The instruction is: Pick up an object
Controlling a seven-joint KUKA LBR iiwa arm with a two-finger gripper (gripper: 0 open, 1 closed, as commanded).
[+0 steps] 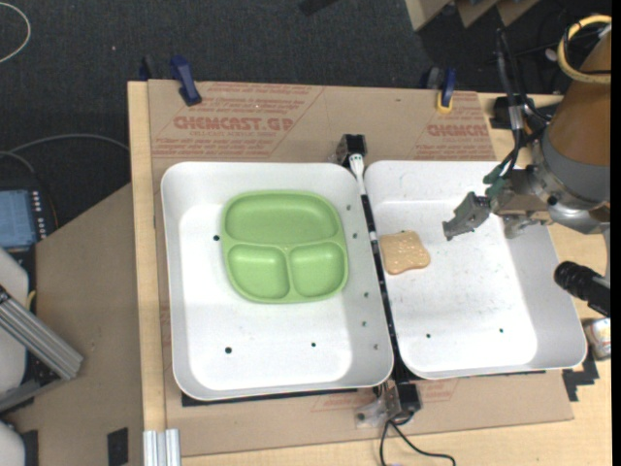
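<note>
A tan, flat, toast-like object (403, 252) lies in the right bin (466, 348) near its left wall. A green divided plate (284, 246) sits in the left bin (262, 357). My gripper (462, 221) hangs over the right bin, up and to the right of the tan object and apart from it. Nothing shows between its fingers.
The two white bins rest side by side on a cardboard sheet (243, 115) held by blue clamps. A black divider strip (374, 260) runs between the bins. The arm fills the right edge above the right bin.
</note>
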